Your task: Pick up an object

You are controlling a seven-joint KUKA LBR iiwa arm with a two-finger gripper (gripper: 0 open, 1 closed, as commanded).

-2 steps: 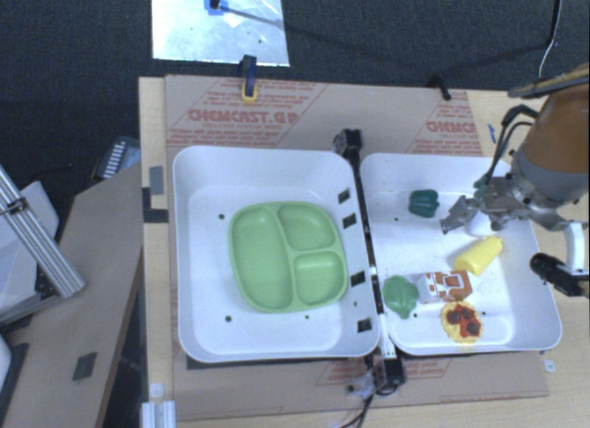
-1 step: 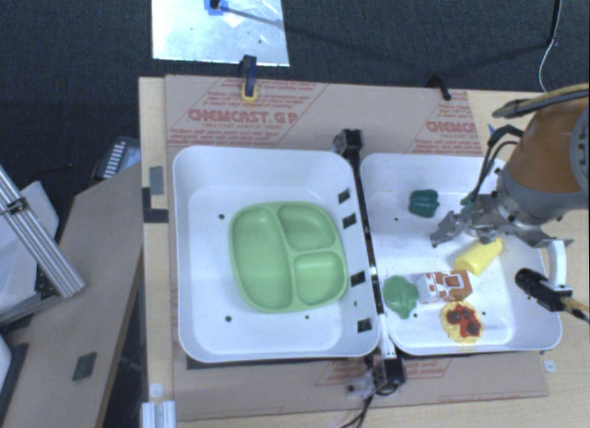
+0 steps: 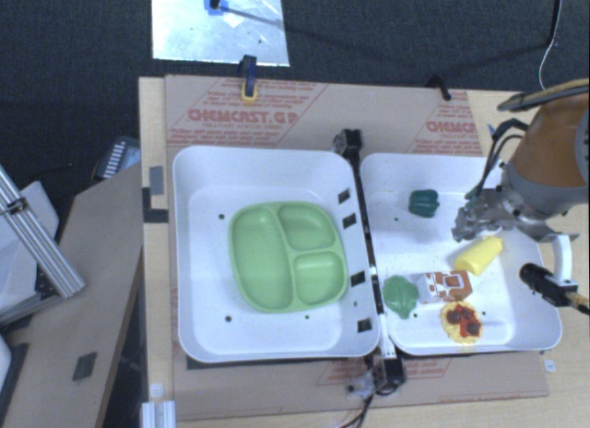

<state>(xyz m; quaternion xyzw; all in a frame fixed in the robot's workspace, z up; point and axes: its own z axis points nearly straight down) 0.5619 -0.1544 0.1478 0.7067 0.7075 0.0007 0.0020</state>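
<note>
Brown cardboard [image 3: 304,108] under your two white bins: the left bin [image 3: 198,196] holds a green divided plate [image 3: 286,255]. In the right bin [image 3: 396,172], your gripper [image 3: 472,221] hangs just above the yellow piece [image 3: 479,255]; whether it is clenched you cannot tell. Nearby lie a dark green piece [image 3: 423,202], a light green one [image 3: 401,295], a small carton [image 3: 446,285] and a pizza slice [image 3: 462,322].

Arm [image 3: 553,154] — running off the frame's right edge, only the orange band and wrist showing. Gripper [image 3: 472,223] — fingertips blurring into a dark cluster, their spacing too small to read. Small carton [image 3: 445,284] — printing too fine to make out. Yellow-and-red item [image 3: 462,321] — identity unclear. Aluminium rail [image 3: 32,237] — being cut off at the left edge.
</note>
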